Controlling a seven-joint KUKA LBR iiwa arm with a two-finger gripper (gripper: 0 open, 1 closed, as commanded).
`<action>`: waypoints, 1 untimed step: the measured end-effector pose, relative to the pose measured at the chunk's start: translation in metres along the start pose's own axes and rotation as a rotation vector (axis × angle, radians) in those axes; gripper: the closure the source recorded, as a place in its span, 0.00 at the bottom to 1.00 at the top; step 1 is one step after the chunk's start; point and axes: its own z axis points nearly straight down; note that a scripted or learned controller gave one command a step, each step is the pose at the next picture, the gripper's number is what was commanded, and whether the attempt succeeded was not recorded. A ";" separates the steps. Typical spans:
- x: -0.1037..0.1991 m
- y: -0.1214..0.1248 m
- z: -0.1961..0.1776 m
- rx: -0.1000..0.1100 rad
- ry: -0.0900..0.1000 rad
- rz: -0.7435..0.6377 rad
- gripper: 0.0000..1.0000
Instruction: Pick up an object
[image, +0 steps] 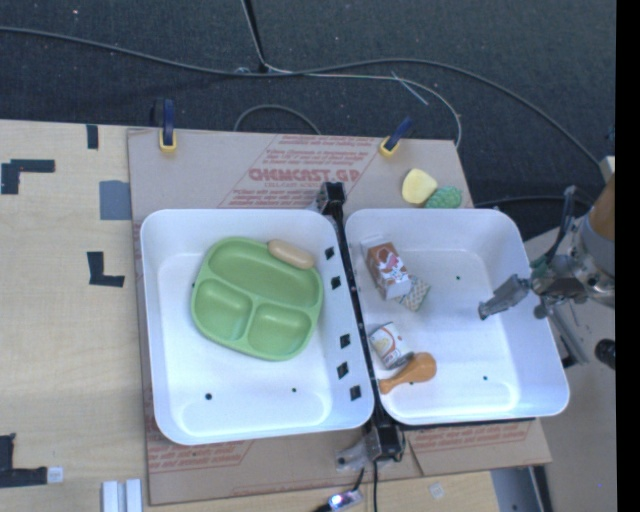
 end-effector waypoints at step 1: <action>0.000 0.002 -0.004 -0.008 -0.002 -0.002 0.00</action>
